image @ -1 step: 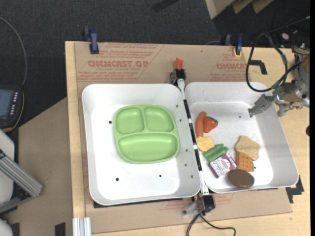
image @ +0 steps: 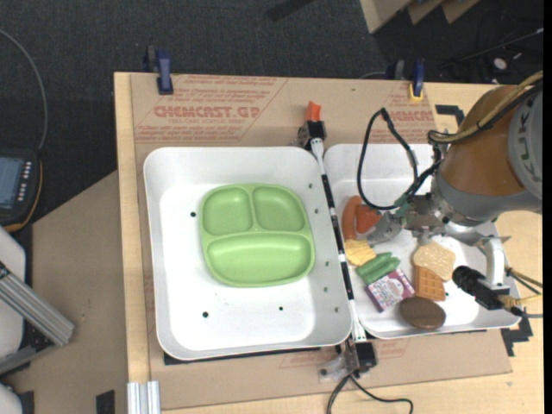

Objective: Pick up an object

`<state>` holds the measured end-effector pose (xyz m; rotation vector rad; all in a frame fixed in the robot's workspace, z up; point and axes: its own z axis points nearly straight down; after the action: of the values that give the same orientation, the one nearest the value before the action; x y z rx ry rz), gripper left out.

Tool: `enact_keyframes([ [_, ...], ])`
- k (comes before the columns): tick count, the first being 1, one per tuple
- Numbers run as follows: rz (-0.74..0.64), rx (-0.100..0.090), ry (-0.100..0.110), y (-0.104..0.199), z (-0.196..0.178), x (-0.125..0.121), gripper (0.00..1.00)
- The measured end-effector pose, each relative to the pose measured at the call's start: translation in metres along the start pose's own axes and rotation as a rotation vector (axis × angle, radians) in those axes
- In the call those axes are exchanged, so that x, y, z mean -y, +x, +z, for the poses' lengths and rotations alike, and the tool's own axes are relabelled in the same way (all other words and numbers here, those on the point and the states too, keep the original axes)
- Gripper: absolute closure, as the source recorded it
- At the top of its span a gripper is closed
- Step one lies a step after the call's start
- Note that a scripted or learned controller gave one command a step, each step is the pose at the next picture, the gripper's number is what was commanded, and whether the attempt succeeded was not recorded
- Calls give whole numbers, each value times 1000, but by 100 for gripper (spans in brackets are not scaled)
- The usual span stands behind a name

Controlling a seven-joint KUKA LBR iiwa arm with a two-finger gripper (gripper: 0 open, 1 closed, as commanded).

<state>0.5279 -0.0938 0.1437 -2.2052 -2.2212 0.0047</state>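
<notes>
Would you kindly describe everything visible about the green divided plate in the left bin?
The green divided plate is pale green, looks like smooth plastic, and has rounded corners. Ridges split it into two small upper compartments and one wide lower one. It lies flat, right way up, near the middle of the left bin, resting on its white floor.

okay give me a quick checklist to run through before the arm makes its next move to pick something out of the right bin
1. Objects within reach in the right bin: ok, the waffle, brown disc and purple packet lie there.
2. Pincer over the bin: ok, near the orange-red piece.
3. Object between its fingers: cannot tell.
4. Cable clear of targets: not ok, it loops above the bin.
5. Green tray in the left bin undisturbed: ok.
</notes>
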Motion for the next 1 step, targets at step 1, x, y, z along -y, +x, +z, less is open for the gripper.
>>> enact_keyframes([
  [1, 5, 8, -13, -34, 61, -93, 0],
])
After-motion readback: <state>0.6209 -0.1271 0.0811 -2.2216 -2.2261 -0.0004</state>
